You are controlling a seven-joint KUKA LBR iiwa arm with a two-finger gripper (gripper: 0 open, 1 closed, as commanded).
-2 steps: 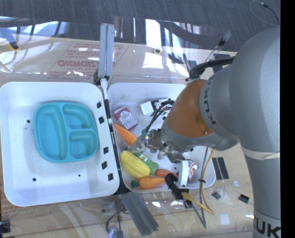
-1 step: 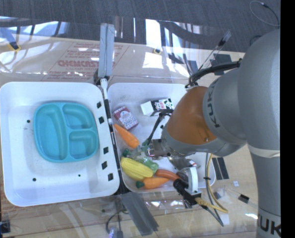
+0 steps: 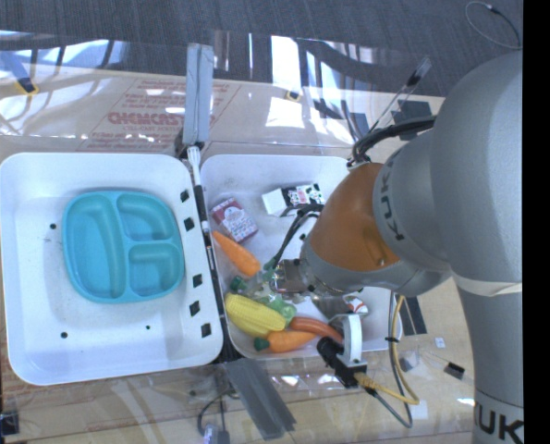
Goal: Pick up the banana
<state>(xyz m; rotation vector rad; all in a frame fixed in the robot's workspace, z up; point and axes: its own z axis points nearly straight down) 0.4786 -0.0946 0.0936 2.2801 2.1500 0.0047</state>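
Currently the banana (image 3: 253, 314) lies in the right bin (image 3: 339, 166), low in its left half, close to the divider wall between the two bins. It is a yellow, stubby piece, long axis running roughly from 10 o'clock to 4 o'clock across the view. An orange carrot (image 3: 238, 253) sits just above it at about 12 o'clock; two more orange carrots (image 3: 293, 339) lie just below and to the right at about 5 o'clock, touching or nearly touching the banana's right end. A small green item (image 3: 273, 289) shows between the banana and the wrist.

Gripper (image 3: 288, 280): the wrist comes down from the right, under the orange band, and its working end sits just up and right of the banana, so the banana lies at about 8 o'clock from it, near but apparently not between the jaws. The arm's bulk hides the gripper's state; cannot tell whether it is apart or together.

Left bin (image 3: 25, 276) holds a teal divided plate (image 3: 122, 246), well apart from the work. A red packet (image 3: 233, 218) and a small white box (image 3: 291, 197) sit in the upper part of the right bin.

Judgement: the next move calls for a short shift toward 8 o'clock, then descent. A grip across the short axis, i.e. closing along the 1-to-7 line, looks best. Risk: the neighbouring carrots are caught instead.
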